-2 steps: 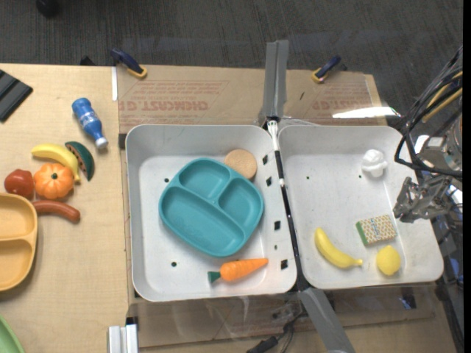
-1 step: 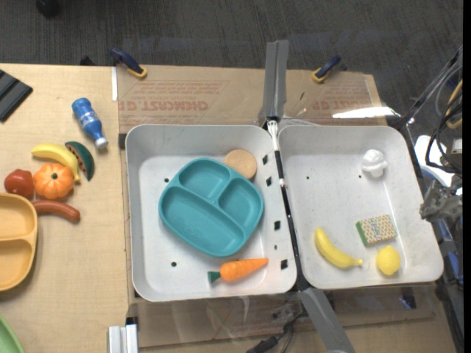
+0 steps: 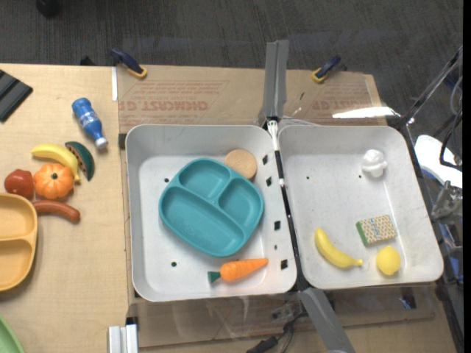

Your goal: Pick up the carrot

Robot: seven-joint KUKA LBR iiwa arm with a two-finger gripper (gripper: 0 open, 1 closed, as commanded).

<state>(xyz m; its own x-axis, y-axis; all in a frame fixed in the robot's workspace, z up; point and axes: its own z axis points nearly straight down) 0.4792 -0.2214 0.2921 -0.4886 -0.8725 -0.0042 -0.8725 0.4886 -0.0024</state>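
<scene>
The orange plastic carrot with a green stub [image 3: 238, 269] lies flat in the left white shallow bin [image 3: 143, 197], along that bin's near edge, leaf end pointing left, tip pointing right and slightly up. It sits just below the teal three-compartment plastic plate [image 3: 212, 207], close to the plate's lower rim; whether the two touch is hard to say. A round tan disc, like a biscuit [image 3: 241, 163], rests at the plate's upper right rim.

Over in the right white shallow bin [image 3: 412, 168], a yellow toy banana [image 3: 335, 249] lies near the front left, a yellow lemon [image 3: 388, 260] near the front right, a small green-and-tan patterned block [image 3: 377, 229] just above the lemon, and a small white object [image 3: 374, 163] toward the back.

On the wooden counter [image 3: 44, 101] to the left: a blue bottle [image 3: 90, 123], another banana [image 3: 55, 155], a small orange pumpkin [image 3: 54, 182], a red tomato [image 3: 19, 183], a brown sausage [image 3: 57, 211] and a yellow-orange divided tray [image 3: 15, 245].

As for the claw, I cannot tell its state from here, and nothing is gripping the carrot.
</scene>
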